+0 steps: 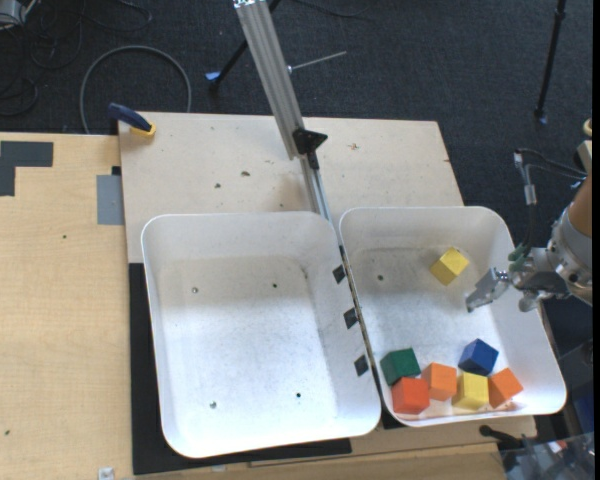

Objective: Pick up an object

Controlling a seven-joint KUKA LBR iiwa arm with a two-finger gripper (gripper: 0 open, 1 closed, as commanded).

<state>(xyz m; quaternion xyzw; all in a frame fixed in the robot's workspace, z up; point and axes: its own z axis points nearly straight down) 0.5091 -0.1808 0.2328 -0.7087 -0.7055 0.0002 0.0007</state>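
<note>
Hand (502, 290), grip state unclear, hovers at right bin's (525, 258) right rim, beside yellow cube (450, 265).

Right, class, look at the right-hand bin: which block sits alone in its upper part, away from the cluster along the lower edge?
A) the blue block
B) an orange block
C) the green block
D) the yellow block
D: one yellow block lies by itself in the upper part of the right bin, while the green block, blue block and the orange blocks crowd the lower edge.

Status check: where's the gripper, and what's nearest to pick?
Gripper over right bin's right side, nothing between fingers. Nearest: yellow cube, alone, just to its left. Other cubes clustered at the near edge; blue cube closest. Nothing blocking.
</note>
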